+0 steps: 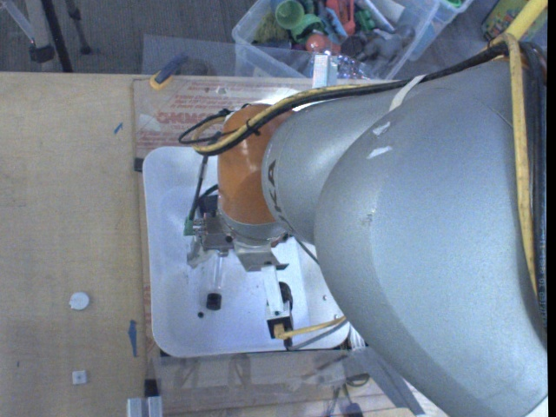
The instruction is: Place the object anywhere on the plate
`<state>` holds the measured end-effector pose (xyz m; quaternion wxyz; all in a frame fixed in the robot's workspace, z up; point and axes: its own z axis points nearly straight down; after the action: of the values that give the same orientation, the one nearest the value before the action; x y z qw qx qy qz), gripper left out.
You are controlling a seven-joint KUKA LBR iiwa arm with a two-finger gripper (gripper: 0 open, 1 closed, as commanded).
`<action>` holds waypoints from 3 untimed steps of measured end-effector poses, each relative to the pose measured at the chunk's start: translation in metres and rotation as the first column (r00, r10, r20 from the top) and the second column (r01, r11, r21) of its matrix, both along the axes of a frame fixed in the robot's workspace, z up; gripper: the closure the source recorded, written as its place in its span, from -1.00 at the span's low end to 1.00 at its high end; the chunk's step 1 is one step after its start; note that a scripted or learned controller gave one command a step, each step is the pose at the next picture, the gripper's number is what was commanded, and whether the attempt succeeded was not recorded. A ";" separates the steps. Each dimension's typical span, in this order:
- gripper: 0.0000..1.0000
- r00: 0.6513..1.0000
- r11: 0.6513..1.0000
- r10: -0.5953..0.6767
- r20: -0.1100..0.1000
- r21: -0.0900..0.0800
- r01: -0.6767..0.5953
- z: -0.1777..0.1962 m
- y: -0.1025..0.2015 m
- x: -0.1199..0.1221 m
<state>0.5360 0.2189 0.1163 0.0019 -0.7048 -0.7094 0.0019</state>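
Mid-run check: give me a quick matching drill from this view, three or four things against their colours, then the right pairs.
Things:
1. arm band above the wrist
2. bin under the pincer
3. bench surface at left
4. cable over the arm

Colours:
A. white
B. black
C. orange
D. light tan

Pairs: 1-C, 2-A, 3-D, 4-B

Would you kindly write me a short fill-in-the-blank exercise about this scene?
1. The bin under the gripper is ___ in colour.
2. The band above the wrist is ___.
3. The clear box beyond the bench holds colourful ___.
4. The jaws stand ___, with nothing between them.
Missing words: white; orange; toys; open.
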 end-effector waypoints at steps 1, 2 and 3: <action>-1.00 1.000 1.000 0.000 0.000 0.000 0.000 0.000 0.000 0.000; -1.00 1.000 1.000 0.000 0.000 0.000 0.000 0.000 0.000 0.000; -1.00 1.000 1.000 0.000 0.000 0.000 0.000 0.000 0.000 0.000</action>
<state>0.5360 0.2189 0.1163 0.0019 -0.7048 -0.7094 0.0019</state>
